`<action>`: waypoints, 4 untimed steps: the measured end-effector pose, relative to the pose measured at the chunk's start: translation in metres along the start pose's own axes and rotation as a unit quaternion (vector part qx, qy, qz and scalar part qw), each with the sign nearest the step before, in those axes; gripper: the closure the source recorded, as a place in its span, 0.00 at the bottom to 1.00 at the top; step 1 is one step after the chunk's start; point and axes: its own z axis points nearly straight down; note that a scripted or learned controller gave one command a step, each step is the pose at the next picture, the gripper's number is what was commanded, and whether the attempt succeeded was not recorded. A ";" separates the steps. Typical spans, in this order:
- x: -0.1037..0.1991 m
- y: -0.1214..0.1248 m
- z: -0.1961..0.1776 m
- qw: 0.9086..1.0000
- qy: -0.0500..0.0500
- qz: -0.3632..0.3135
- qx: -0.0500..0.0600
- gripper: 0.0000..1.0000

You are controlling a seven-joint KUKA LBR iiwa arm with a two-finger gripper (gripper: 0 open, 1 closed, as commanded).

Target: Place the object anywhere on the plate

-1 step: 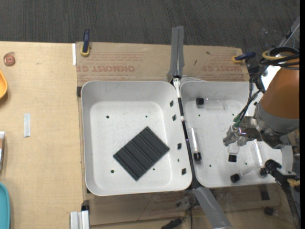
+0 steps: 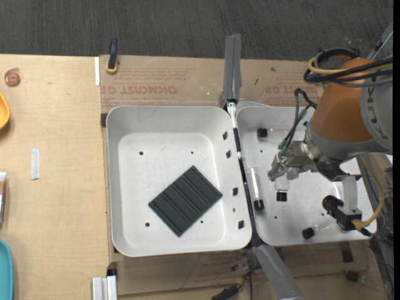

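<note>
Arm (image 2: 350,114) sits nearest the lens, over the right bin (image 2: 312,233). Going left: plate (image 2: 185,200), dark and ribbed, lies flat in the left bin (image 2: 122,186), long axis diagonal, lower-left to upper-right. Gripper (image 2: 286,167) hangs over the right bin; I can't tell its finger state or pick out the object.

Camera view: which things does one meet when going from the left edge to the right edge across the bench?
Orange object at the edge → small clear strip on the wood → left bin → dark ribbed plate → divider between the bins → right bin → gripper → arm's orange band.
</note>
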 end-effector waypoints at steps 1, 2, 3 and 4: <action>0.059 0.046 0.004 0.997 -0.001 0.081 0.001 1.00; 0.111 0.111 0.003 0.986 -0.001 0.167 0.000 1.00; 0.123 0.107 -0.078 1.000 -0.001 0.018 0.000 1.00; 0.123 0.114 -0.125 0.985 -0.001 -0.172 -0.001 1.00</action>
